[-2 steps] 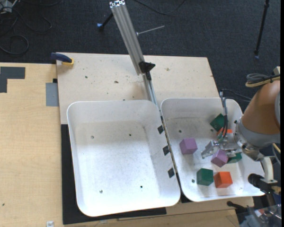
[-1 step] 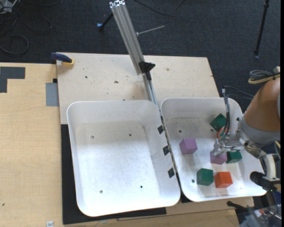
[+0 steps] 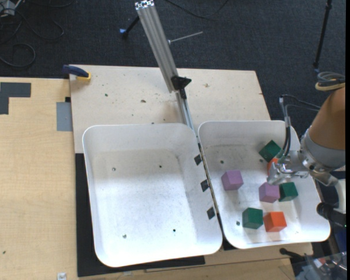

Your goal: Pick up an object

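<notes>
I am watching the gripper [image 3: 282, 169] hanging low inside the right bin [image 3: 239, 134], near its far-right wall; whether its fingers are spread or pinching, I cannot tell. Blocks are crowding it: a purple block [image 3: 269, 192] and a green block [image 3: 289, 191] just below it, another green block [image 3: 270, 150] just above. Left of the gripper, bare floor is lying open around a second purple block [image 3: 232, 179].
</notes>
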{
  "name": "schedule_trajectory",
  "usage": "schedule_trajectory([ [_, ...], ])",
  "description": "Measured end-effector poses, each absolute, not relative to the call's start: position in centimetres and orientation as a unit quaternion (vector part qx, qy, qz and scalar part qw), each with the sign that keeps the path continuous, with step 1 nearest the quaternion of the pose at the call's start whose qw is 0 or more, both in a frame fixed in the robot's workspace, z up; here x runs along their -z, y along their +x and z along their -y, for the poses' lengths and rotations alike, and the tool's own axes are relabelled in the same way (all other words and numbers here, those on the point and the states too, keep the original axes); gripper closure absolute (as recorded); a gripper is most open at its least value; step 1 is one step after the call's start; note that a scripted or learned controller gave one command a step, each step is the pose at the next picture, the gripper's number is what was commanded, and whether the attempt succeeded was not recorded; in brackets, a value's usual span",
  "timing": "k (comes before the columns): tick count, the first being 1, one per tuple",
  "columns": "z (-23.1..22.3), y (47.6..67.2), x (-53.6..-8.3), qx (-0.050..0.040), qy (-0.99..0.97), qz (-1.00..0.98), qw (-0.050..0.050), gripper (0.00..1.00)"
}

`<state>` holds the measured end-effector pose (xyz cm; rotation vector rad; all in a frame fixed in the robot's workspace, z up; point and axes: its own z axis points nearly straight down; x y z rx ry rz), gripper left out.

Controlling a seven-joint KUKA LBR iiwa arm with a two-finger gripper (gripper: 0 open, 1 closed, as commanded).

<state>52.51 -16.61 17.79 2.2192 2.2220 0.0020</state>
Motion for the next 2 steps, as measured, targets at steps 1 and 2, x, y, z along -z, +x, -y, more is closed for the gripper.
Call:
schedule_trajectory([
  [1,16.2,52.3,-22.1,-0.0005,0.707,-0.708,0.001,1.0],
  [2,16.4,52.8,-26.5,-0.0005,0.707,-0.708,0.001,1.0],
])
